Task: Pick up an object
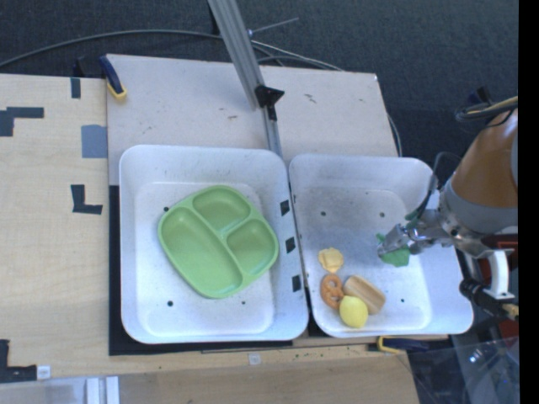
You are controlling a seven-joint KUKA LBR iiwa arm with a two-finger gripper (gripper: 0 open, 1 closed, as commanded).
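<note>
While the arm sits low over the right bin (421, 175), its gripper (396, 244) is down at a small green object (395, 257) near that bin's right-centre, well apart from the food cluster. Can't tell the tool's state: that end is small and blurred, and the green piece shows just under and beside it, not clearly between anything, so I won't call it a grasp. My read: the green piece is the target, since the wrist is angled in from the right and pointed straight at it, and it's the one item with free space all round, so the easiest pick. It looks like a small, irregular, bright green lump, partly covered by the tool; shape otherwise too small to judge. Others in the same bin are bunched toward the front: a pale yellow piece (331, 260), an orange ring-like piece (332, 289) touching or just beside a tan bread-like block (364, 293), and a yellow lemon-like ball (354, 312) touching the block's front. That crowding probably makes them poor picks. Left bin (135, 225) holds a green divided plate (218, 241) lying flat, three compartments, nothing in them. Risk as I see it: a small object could slip or get pushed along the bin floor instead of lifting.
</note>
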